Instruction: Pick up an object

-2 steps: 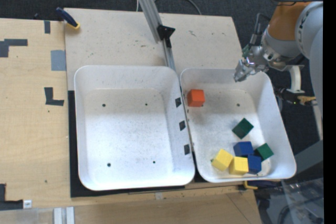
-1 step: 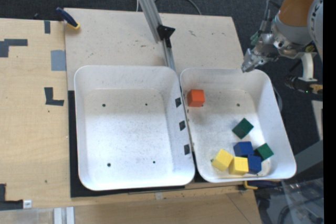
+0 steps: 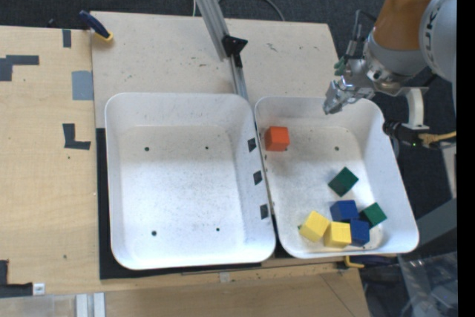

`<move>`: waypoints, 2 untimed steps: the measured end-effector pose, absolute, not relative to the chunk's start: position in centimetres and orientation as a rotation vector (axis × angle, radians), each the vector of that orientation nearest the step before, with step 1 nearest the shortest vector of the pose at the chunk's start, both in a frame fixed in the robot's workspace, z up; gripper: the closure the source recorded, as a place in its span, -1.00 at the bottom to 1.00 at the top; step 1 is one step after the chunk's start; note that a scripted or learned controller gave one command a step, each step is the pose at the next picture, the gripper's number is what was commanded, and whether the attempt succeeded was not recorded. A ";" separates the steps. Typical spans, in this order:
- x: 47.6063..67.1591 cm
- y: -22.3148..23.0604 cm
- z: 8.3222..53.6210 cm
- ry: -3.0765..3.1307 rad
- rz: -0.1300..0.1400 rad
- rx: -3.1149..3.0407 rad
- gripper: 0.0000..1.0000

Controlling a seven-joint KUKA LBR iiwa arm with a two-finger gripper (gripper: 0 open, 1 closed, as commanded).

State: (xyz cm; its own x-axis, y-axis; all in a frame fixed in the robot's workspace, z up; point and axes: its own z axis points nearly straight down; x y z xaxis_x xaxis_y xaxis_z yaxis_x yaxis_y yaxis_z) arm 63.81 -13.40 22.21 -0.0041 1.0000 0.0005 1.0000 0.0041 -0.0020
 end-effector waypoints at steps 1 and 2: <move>61.1 -9.0 23.1 -2.224 0.001 -2.214 1.00; 58.1 -4.1 23.4 -2.225 0.002 -2.213 1.00</move>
